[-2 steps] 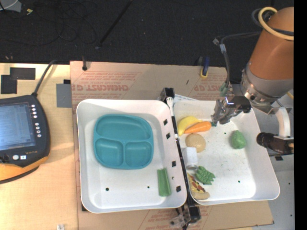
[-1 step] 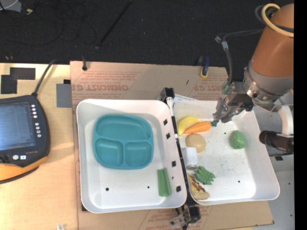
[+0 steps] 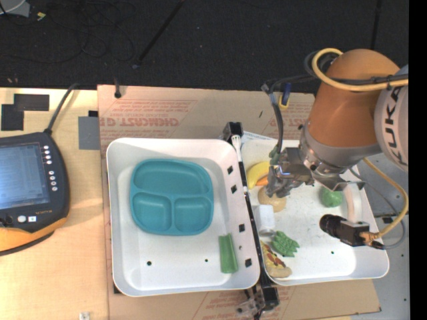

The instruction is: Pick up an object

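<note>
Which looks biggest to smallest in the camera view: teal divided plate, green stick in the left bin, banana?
1. Teal divided plate, clearly largest.
2. Green stick.
3. Banana, though the tool partly hides it, so its rank is unsure.

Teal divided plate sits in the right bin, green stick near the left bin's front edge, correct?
Not quite. The camera view shows the teal divided plate in the left bin, not the right one. The green stick does lie near the left bin's front edge.

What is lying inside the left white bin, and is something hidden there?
The left bin holds a teal divided plate and a green stick-shaped piece near its right wall. The plate covers the floor beneath it, so that part cannot be seen.
</note>
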Robot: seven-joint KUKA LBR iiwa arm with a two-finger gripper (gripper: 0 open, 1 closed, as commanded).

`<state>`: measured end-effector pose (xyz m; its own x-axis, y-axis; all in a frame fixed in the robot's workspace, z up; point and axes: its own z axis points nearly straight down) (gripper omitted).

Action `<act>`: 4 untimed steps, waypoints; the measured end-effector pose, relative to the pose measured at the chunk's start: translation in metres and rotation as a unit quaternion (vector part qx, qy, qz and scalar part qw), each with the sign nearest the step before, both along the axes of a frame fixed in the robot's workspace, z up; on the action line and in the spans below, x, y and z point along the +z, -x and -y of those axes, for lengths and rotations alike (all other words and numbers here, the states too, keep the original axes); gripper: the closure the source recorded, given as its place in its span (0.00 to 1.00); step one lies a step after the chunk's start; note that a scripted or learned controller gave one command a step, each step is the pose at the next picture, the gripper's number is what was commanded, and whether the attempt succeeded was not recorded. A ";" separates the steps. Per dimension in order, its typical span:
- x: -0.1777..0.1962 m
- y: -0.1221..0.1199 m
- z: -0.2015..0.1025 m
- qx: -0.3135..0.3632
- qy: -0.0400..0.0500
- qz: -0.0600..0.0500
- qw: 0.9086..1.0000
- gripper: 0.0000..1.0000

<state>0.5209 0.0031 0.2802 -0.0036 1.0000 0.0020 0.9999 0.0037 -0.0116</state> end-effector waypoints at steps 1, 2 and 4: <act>-0.074 -0.087 0.000 0.000 0.002 0.003 1.000 1.00; -0.095 0.007 0.041 -0.005 0.001 -0.001 1.000 1.00; -0.097 0.013 0.019 -0.004 0.001 -0.002 1.000 1.00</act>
